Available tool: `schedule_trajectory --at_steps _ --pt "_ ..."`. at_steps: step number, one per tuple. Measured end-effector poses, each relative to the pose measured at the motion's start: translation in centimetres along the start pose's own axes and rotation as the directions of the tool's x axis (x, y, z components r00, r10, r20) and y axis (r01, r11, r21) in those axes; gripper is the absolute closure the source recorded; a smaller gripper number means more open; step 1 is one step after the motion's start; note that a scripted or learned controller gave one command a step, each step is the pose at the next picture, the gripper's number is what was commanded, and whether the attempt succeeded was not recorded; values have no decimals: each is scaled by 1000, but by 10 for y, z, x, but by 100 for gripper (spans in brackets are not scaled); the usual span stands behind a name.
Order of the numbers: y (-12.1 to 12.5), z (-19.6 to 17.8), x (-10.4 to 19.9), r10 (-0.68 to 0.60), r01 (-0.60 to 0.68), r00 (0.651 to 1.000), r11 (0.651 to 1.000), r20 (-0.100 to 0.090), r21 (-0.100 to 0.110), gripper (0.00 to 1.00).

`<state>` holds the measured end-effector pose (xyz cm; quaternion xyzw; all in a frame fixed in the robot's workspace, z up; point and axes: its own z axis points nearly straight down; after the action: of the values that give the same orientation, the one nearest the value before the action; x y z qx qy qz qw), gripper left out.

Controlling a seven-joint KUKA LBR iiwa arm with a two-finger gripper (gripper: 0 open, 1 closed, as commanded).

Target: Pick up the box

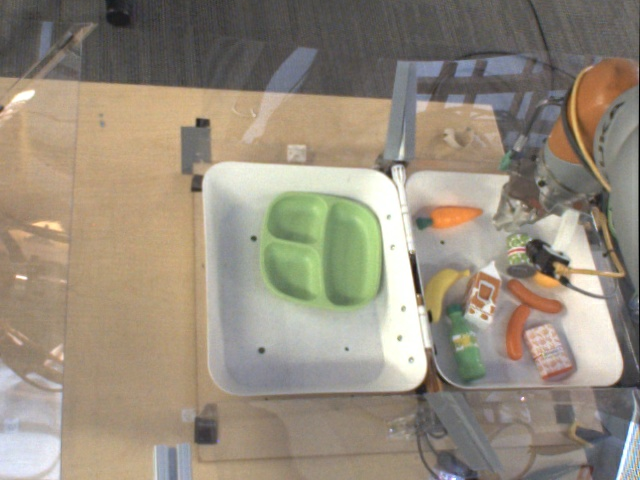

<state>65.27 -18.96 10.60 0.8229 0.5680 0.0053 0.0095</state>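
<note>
In the camera view, the box (548, 352) lies flat in the right bin (600, 373), near its front right corner, beside a sausage (516, 331). The end effector (519, 211) hovers at the bin's far side, well apart from it; its state cannot be told.

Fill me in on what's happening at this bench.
A grey arm reaches into the right bin, its gripper hovering near the back, above a small can. The box it should pick up lies untouched at the front right corner, beside two sausages. A carrot, banana, green bottle and carton lie around. The left bin holds a green tray.
</note>
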Motion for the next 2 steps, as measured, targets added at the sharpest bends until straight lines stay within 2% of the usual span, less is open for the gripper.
schedule_trajectory --at_steps 1,2 --pt "-12 10 79 308 -308 951 951 16 8 100" --pt "-53 -26 97 481 -481 877 877 6 19 100"
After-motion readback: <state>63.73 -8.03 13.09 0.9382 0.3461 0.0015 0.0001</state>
